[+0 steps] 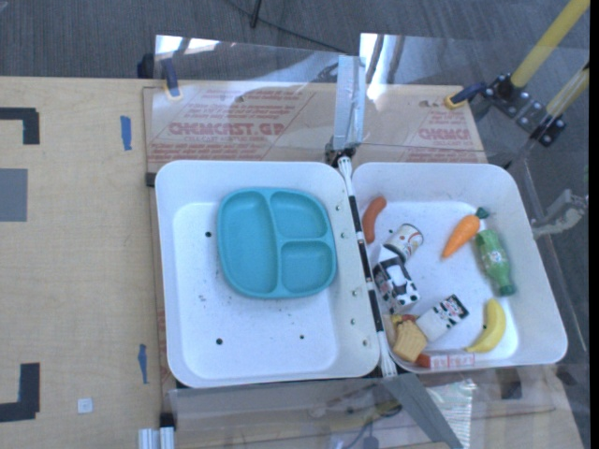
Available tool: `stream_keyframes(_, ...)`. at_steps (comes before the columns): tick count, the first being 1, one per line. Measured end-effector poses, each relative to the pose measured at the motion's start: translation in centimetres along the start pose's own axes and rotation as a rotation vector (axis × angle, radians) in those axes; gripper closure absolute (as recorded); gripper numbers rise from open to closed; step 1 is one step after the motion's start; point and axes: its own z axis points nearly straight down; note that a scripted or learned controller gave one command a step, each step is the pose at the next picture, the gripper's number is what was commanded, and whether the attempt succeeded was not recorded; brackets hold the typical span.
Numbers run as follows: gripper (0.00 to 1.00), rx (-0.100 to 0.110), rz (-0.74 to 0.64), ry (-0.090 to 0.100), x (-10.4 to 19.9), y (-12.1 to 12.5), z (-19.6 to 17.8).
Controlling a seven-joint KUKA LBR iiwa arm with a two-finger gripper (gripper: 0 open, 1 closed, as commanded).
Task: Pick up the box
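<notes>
A small white box with black cow patches (442, 316) lies on its side in the right bin (533, 204), near the front. It sits between a tan cracker-like block (408, 340) on its left and a yellow banana (491, 326) on its right. A second white container with a cow print (404, 242) lies further back, towards the bin's middle.
The right bin also holds a black-and-white cow toy (395, 280), a red sausage (372, 218), a carrot (460, 235) and a green bottle (493, 262). A teal divided plate (277, 242) lies in the left bin (187, 325). Yellow poles (562, 21) stand at the back right.
</notes>
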Motion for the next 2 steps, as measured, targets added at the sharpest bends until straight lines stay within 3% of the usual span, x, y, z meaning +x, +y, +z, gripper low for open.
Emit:
stream_keyframes(1, 0.0, 0.002, -0.058, 0.001, -0.5, 0.0, 14.9)
stream_keyframes(2, 0.0, -0.001, -0.038, 0.0, -1.2, 0.4, -3.6)
